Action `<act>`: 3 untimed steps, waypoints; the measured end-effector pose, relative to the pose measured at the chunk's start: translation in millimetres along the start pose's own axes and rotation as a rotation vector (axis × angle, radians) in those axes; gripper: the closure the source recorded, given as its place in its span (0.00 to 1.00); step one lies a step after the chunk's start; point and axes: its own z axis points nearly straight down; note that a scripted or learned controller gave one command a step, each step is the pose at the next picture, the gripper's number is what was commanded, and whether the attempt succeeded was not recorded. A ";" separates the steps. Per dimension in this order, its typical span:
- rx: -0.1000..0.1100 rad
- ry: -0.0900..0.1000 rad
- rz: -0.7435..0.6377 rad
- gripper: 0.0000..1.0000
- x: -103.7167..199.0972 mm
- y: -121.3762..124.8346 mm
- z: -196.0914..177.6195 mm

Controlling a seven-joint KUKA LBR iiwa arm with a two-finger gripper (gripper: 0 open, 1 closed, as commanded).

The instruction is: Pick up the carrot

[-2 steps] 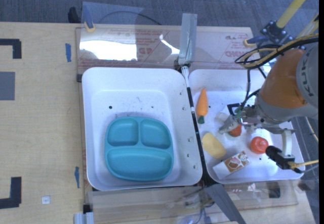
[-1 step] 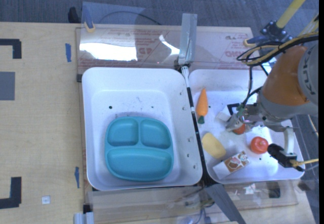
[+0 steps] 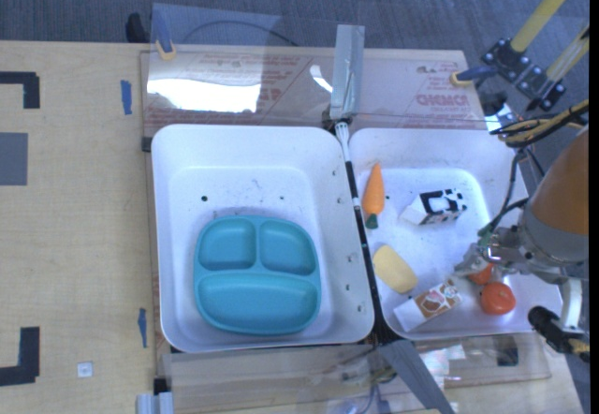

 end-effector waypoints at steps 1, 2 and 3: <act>-0.005 0.000 0.256 1.00 43.7 -6.2 -29.2; -0.004 0.000 0.257 0.00 43.1 -6.5 -28.9; -0.008 0.001 0.309 0.00 40.3 63.6 9.5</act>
